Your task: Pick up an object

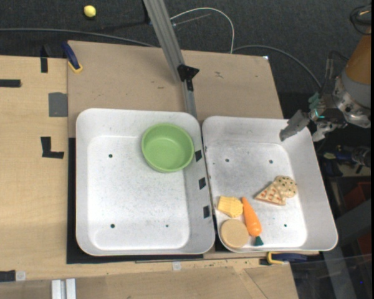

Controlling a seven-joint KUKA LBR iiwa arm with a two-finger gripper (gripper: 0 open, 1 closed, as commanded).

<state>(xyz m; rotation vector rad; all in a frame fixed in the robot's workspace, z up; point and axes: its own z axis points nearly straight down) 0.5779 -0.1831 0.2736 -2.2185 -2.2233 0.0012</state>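
Note:
In the right bin [299, 167] lie a tan pizza-slice toy [273, 194] with a cookie [286, 185] against it, a yellow cheese block [230, 206], an orange carrot [251, 218] and a round tan disc [234, 233]. A green bowl [167, 146] sits in the left bin [100, 185] near its back right corner. My gripper [295, 127] hangs over the right bin's back right rim, apart from all the toys, with nothing seen between its fingers.
A grey pole [165, 33] slants down to the gap between the bins. A cable [224, 23] loops over the brown board behind them. A small yellow ball [90, 10] lies at the far back left.

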